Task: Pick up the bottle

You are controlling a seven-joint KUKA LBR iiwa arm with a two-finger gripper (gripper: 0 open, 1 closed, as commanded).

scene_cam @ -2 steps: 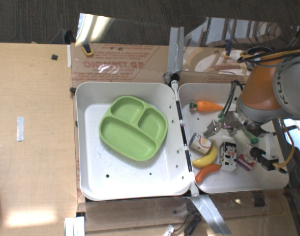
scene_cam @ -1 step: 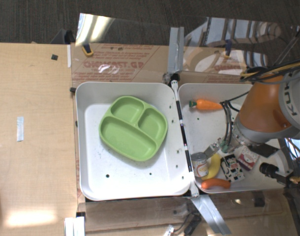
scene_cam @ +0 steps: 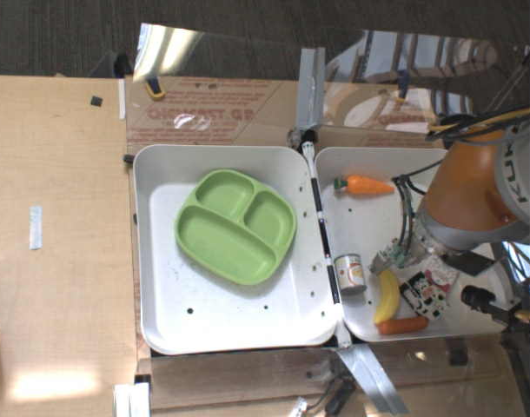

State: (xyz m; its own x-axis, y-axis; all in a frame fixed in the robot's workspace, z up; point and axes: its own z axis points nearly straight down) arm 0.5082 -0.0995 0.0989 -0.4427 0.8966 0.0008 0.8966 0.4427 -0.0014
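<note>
- Me: grey arm with an orange band, reaching in from the right over the right shallow white plastic bin point(scene_cam: 369, 333) on the surface.
- My end effector point(scene_cam: 394, 257) is low in that bin, just above the top end of the yellow banana point(scene_cam: 387, 295). Spread or pressed together: cannot tell, the wrist and cables blur it. Nothing visibly pinched.
- Target: the small silvery cylindrical bottle with an orange-and-white label point(scene_cam: 350, 272) (looks almost like a can, but it is my best match). It sits against the bin's left wall, by the divider, just left of the banana and near my end effector, apart from it.
- Other items in the right bin: orange carrot with a green top point(scene_cam: 365, 185) near the far wall, red elongated item point(scene_cam: 402, 324) at the near wall under the banana, black-white-red printed packet point(scene_cam: 426, 289) beside the banana.
- Left shallow white plastic bin point(scene_cam: 148, 259) holds a light green divided plate point(scene_cam: 236, 226); not relevant.
- Step in hand, my judgement: approach, no grasp yet.
- To do it well: shift left until centred over the bottle, open across its narrow width, keep clear of the wall and the banana, descend straight, close, then lift.
- Risk: the wall crowds one side, and a round body may roll.
</note>
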